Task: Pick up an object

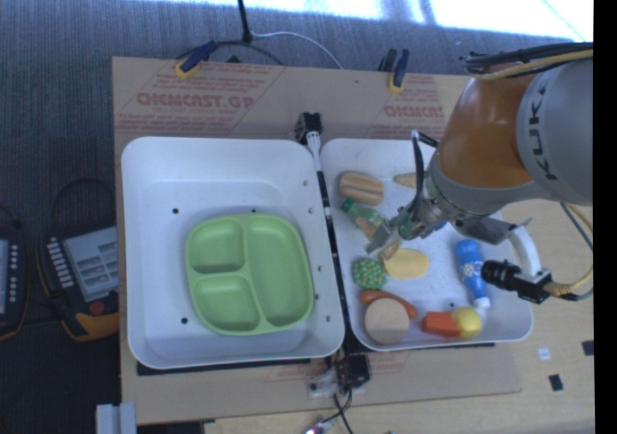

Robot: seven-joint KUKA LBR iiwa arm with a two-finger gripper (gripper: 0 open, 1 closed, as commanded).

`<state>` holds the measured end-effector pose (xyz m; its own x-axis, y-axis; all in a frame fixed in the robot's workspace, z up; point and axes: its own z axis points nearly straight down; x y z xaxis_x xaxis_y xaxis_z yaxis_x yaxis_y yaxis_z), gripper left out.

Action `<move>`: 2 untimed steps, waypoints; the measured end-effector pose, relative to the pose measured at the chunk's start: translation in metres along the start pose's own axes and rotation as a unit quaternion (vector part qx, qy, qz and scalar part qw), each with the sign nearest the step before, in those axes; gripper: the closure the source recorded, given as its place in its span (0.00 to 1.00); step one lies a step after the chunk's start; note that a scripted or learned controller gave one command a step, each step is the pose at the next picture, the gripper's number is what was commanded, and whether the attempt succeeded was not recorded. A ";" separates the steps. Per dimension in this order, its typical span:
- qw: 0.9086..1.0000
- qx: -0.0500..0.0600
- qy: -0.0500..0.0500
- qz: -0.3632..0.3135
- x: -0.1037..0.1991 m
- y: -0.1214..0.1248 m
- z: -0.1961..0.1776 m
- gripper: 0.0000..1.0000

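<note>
Over the right bin (521, 331) the arm (511, 148) is reaching in from the right, its gripper (395, 237) hanging low among the toy food with fingers spread narrowly, gripping nothing I can make out. Left bin (154, 181) is carrying a green divided plate (249, 273); yellow piece (408, 263) is sitting just beside the fingertips, green bottle (363, 217) lying just left of them.

Fixed overhead camera, slanted down over both bins (135, 230)
</note>
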<state>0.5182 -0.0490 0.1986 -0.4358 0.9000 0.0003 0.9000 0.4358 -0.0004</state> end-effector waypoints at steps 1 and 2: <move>0.996 0.001 0.000 -0.092 0.054 -0.013 0.015 1.00; 1.000 0.000 0.000 0.021 0.090 0.005 0.015 1.00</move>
<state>0.4832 0.0338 0.1840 -0.3969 0.9179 0.0003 0.9179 0.3969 -0.0014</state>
